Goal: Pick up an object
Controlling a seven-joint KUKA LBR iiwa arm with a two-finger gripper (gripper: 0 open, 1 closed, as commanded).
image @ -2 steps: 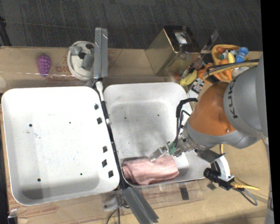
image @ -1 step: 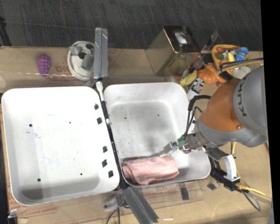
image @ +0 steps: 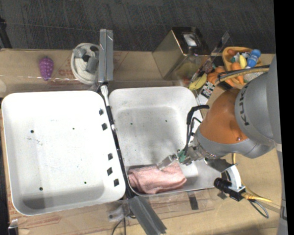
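A crumpled pink cloth lies along the near wall of the right bin. My gripper reaches in from the right and sits low at the cloth's upper right edge, with a metal finger touching or just above the fabric. The grey arm with its orange band hangs over the bin's right side and hides that corner.
The left bin sits beside the right one, with a ridge of black clips between them. Beyond the bins are a purple toy, a white roll, a brown box and a pile of coloured toys.
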